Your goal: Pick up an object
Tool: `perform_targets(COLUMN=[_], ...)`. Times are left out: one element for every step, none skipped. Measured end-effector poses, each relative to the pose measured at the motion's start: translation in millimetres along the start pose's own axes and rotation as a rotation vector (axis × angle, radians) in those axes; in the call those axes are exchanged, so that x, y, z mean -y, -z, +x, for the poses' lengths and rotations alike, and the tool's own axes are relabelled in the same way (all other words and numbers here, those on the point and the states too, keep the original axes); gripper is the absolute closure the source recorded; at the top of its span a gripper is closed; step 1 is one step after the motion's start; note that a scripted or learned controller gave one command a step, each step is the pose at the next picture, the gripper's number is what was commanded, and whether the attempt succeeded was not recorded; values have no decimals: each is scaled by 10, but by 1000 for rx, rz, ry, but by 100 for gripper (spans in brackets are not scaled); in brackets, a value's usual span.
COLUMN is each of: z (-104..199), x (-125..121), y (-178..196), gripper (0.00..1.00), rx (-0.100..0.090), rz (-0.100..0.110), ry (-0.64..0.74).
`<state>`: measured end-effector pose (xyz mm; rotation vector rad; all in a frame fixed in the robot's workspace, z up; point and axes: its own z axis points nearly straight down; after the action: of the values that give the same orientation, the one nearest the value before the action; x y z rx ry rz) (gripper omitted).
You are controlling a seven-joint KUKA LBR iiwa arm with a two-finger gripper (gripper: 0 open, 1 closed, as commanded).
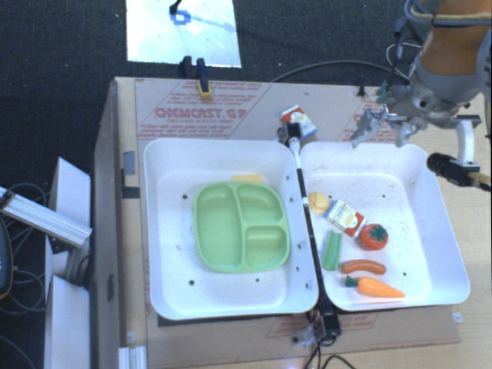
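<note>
The right bin (438, 206) holds a red tomato (373, 237), an orange carrot (377, 287), a brown sausage (363, 267), a green stick (332, 250), a small white and red carton (344, 216) and a yellow piece (317, 201). My gripper (383, 134) hangs over the far rim of this bin, well behind all these objects. Its two fingers stand apart, open, with nothing between them.
In the left bin (165, 206) lies a green divided plate (241, 226), with a flat yellow piece (247, 179) behind it. A small red and blue carton (297, 121) sits on the bench just beyond the bins' shared rim. A black fitting (453, 167) sticks out near the right bin's far right corner.
</note>
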<state>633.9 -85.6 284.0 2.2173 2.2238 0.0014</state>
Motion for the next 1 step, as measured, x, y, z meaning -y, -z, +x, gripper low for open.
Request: perform_targets(z=[19], x=[-341], y=[-1199], gripper=[0], rx=[0], rz=[3], ry=[2])
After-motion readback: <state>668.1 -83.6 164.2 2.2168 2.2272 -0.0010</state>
